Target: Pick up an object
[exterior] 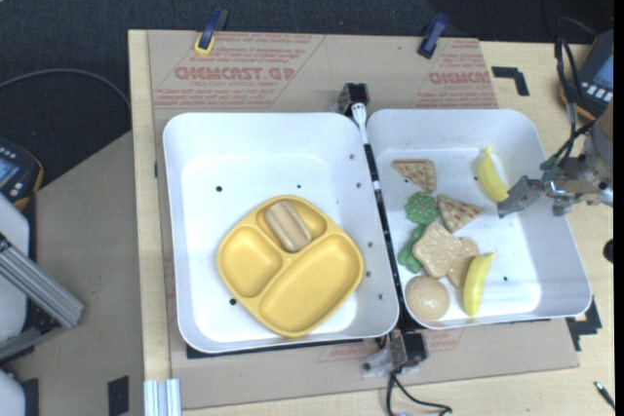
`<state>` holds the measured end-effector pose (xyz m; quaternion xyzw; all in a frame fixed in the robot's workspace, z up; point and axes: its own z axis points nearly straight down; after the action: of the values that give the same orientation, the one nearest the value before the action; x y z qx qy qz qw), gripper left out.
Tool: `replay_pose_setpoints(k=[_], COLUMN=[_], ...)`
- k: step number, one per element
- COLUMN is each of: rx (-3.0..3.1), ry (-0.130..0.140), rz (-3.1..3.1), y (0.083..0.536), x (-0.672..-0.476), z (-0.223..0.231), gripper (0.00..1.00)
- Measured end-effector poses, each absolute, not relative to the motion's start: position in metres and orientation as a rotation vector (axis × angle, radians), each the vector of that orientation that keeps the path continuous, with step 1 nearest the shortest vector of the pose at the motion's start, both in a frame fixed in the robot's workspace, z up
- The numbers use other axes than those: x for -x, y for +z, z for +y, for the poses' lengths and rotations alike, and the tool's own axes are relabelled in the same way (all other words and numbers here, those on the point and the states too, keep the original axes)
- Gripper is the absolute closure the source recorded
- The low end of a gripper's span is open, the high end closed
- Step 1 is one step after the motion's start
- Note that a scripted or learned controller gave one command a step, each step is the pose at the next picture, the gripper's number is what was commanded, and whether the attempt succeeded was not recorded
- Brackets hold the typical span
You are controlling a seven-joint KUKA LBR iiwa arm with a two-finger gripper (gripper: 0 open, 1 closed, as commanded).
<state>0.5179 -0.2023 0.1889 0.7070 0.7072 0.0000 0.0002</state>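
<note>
The right bin (551, 273) holds several toy foods. A yellow banana (490, 175) lies near its far right, and a second banana (475, 281) lies near the front. Two toast triangles (416, 173) (456, 210) sit in the middle with a green vegetable piece (421, 208) between them. A square bread slice (444, 251) and a round bun (427, 297) lie nearer the front. My gripper (515, 198) hangs low at the bin's right side, just right of the upper banana and the nearer toast triangle. I see nothing held in it.
The left bin (195, 170) carries a yellow divided plate (327, 292) with a tan bread roll (289, 223) in its top compartment. A black divider (370, 180) runs between the bins. Cables and a wrist fitting (585, 180) crowd the right edge.
</note>
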Motion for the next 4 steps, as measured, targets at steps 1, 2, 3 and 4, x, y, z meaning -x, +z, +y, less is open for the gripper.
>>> replay_pose_setpoints(k=[1, 2, 3, 4], rx=[-2.231, -2.224, -2.211, -2.213], ry=[-0.005, 0.009, 0.008, 0.005], rz=[2.223, 2.229, 2.222, 2.224], y=[0.112, 0.086, 0.088, 0.117], x=[-0.476, -0.481, -0.482, -0.504], z=[-0.22, -0.221, -0.129, -0.099], gripper=[0.0, 0.0, 0.0, 0.0])
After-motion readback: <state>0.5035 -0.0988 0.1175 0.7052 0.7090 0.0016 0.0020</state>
